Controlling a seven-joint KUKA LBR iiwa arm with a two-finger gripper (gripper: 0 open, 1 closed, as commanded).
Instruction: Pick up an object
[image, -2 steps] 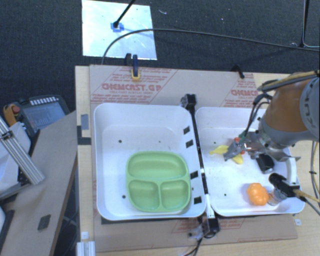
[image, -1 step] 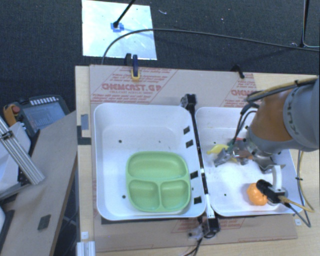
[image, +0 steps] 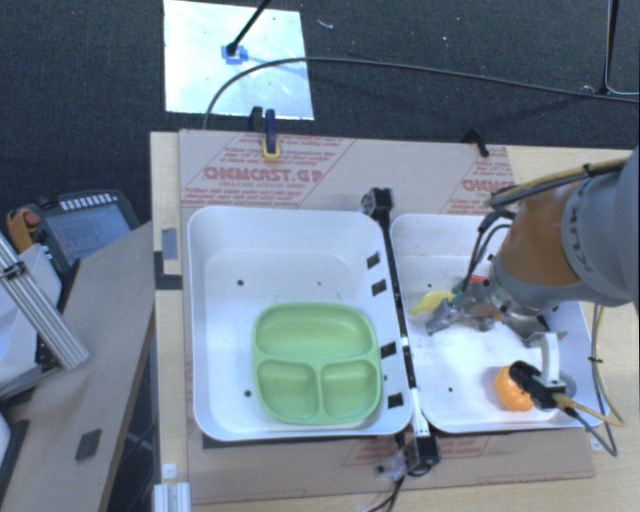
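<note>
gripper (image: 440, 318) low in right bin (image: 420, 245) beside yellow piece (image: 432, 299); finger spread unclear; orange object (image: 512, 390) lies near.

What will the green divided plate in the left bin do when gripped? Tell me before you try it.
The green divided plate looks like moulded plastic, so probably stiff and light. It lies flat on the left bin floor with a low rim, so fingers may slip off. Flat-bottomed, it should slide rather than roll.

Tray (image: 318, 360) in L bin (image: 215, 300) – ball (image: 513, 390) in R bin (image: 425, 400).
</note>
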